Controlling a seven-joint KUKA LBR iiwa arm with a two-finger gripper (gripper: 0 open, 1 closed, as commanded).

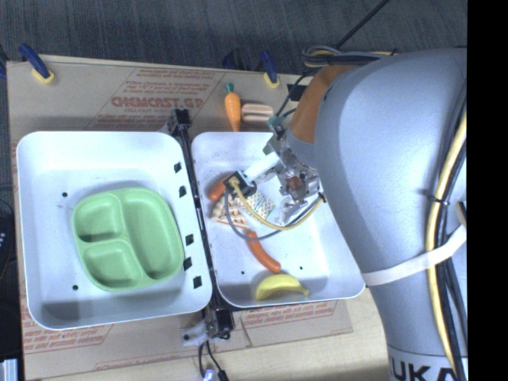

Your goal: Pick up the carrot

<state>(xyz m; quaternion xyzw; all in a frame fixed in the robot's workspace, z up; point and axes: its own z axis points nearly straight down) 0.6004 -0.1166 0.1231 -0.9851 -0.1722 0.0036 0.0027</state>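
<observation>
Honestly, you can't tell if the gripper [287, 193] in the right bin [337, 262] is open or closed; clutter and the arm [397, 173] hide it. One carrot [232, 109] lies outside, behind that bin, on cardboard [119, 105] printed "CHEMCAST GP". One banana [279, 287], one green plate [125, 238]. The arm's lettering is cut off at "UKA".

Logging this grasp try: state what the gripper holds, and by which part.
Cannot be told: the gripper, low in the right bin, is too cluttered to read. The carrot lies outside the bins, apart from it.
</observation>
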